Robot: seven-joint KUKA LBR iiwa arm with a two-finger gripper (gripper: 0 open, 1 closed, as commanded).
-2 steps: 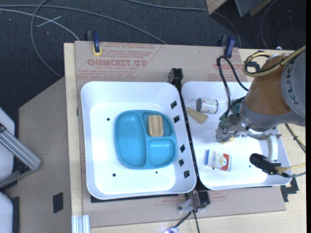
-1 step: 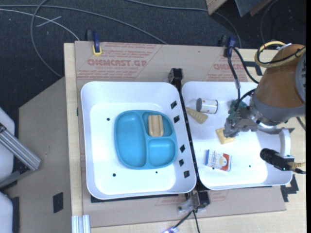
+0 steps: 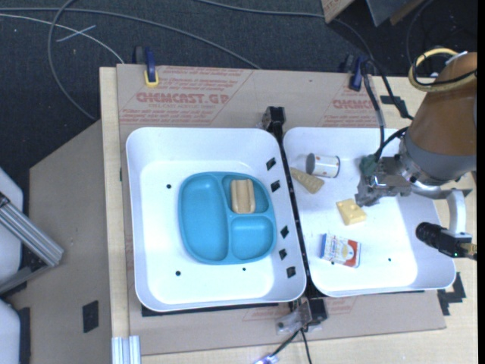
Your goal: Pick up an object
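Observation:
In the right bin (image 3: 394, 268) lie a yellow cheese-like wedge (image 3: 351, 211), a tan wedge (image 3: 306, 180), a small grey and white cylinder (image 3: 323, 164) and a small white, blue and red packet (image 3: 340, 249). My gripper (image 3: 367, 190) hangs over that bin, just up and to the right of the yellow wedge, and nothing shows between its fingers. In the left bin (image 3: 151, 226) a blue divided tray (image 3: 204, 218) carries a tan bread-like piece (image 3: 242, 196) in its upper right compartment.
The grey and orange arm (image 3: 447, 127) comes in over the right bin's right side. A black divider (image 3: 284, 196) with clips runs between the bins. Cables lie on the dark floor behind the bench, and clamps (image 3: 151, 63) hold its back edge.

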